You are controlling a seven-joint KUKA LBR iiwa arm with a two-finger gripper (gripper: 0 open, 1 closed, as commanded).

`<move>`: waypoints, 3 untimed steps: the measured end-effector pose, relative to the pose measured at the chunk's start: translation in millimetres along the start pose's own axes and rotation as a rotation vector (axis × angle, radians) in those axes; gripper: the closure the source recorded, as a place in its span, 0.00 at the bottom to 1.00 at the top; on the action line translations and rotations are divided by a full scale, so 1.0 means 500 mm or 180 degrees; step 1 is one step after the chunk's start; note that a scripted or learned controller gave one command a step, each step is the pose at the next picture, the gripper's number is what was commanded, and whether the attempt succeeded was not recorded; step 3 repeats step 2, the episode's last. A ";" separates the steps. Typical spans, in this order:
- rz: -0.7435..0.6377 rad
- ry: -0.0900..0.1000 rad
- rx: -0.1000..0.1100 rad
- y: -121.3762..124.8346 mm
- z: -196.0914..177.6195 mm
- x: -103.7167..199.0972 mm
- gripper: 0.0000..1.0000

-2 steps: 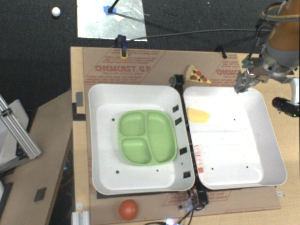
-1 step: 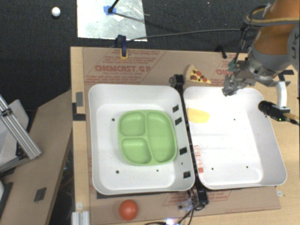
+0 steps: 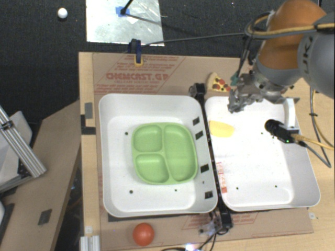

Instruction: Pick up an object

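Yellow object (image 3: pixel 221 128), flat and pale, lies on the floor of the right bin (image 3: pixel 261 182), close against that bin's left wall and in its far half; we take it as the only loose thing in that bin, and so the one to pick up. The hand (image 3: pixel 235 106) hangs over the same bin, just beyond the object, so the object lies slightly to the left of it and nearer to us. We judge the coming move to be a short shift left and toward the near side, then a descent. The object's long axis runs roughly left to right, its right end a little nearer, so a grip across the short, far-to-near width looks the better bet, though something this flat may be hard to catch. We cannot tell whether the hand is open or closed, and nothing can be seen held in it. A green divided plate (image 3: pixel 164 153) sits in the left bin (image 3: pixel 115 140), well apart, and a pizza-slice toy (image 3: pixel 218 82) rests on the desk just beyond the right bin's far-left corner.
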State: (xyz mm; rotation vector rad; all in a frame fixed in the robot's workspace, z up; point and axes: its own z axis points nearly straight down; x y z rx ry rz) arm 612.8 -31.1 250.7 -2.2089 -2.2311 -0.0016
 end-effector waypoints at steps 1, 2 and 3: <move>0.0000 0.0000 0.0002 -0.046 0.007 0.118 1.00; 0.0002 0.0000 0.0000 -0.070 0.035 0.211 1.00; 0.0002 0.0000 0.0000 -0.070 0.035 0.211 1.00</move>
